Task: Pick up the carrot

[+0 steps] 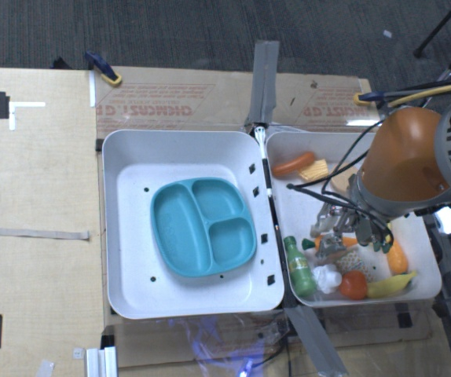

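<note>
Two white bins stand side by side on the counter (37, 210). The left bin (123, 210) carries a blue divided plate (204, 226), and the right bin (288, 210) carries a crowd of toy food. The arm (406, 163) hangs over the right bin, and its jaws (337, 238) are low among the food; I cannot tell how far they are open or if they have hold of anything, because wires and metal parts hide them.

The carrot (397, 258) lies, as I judge it, at the right side of this bin, orange and tapered, half under the arm and just above the banana (390, 285). The jaws seem to be left of it, not over it. So the risk is a closing on the wrong thing: the green bottle (298, 267), the red tomato (354, 285) and a white piece (328, 277) are all near. A second orange-red piece, maybe a sausage (295, 164), lies at the far end and could be mistaken for the carrot. The carrot also lies near the bin wall, which may block one finger.
</note>
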`<state>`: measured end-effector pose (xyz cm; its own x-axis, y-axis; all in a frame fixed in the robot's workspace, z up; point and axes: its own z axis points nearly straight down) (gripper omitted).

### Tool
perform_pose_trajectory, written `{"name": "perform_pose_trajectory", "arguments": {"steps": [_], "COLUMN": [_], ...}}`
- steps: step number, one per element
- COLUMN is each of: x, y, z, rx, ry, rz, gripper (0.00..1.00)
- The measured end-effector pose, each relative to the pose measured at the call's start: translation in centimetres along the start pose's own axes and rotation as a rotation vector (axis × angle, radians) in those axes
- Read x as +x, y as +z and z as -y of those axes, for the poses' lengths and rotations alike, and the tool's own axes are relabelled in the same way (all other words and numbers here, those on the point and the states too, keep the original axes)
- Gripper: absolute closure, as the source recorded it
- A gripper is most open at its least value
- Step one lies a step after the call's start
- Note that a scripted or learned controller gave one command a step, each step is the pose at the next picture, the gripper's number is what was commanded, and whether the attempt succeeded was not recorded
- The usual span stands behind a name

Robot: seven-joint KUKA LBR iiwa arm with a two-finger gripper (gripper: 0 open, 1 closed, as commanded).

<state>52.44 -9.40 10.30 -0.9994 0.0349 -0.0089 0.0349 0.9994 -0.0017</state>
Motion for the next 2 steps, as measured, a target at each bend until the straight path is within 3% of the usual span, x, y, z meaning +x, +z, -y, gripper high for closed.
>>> {"name": "perform_pose_trajectory", "arguments": {"steps": [1, 2], "x": [1.8, 2.5], "y": [-9.0, -8.9], "z": [-6.0, -10.2], "rx": [-0.001, 0.001], "ry": [0.322, 0.689], "rz": [-0.004, -0.005], "gripper": [1.00, 1.00]}}
